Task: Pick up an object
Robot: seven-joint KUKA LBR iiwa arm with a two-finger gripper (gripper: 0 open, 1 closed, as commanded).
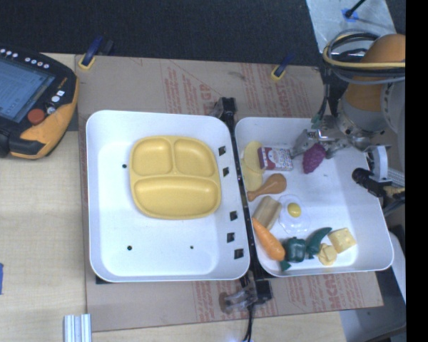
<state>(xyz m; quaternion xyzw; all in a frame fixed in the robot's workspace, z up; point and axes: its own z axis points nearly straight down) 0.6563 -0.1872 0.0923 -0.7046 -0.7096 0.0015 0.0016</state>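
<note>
The hand (315,142) hangs low over the far part of the right bin (364,223), with a purple toy (313,159) directly beneath its tip, probably an eggplant or grape cluster. Whether the hand is released or clenched on it I cannot tell; the metal parts blur together there. This looks like the grasp step itself. Beside the hand, toward the left bin (107,191), lies a small packet (276,158); nearer the camera from the hand are a drumstick (267,187), an egg (294,209) and a carrot (269,241). Next comes a straight lift, clear of the packet.
</note>
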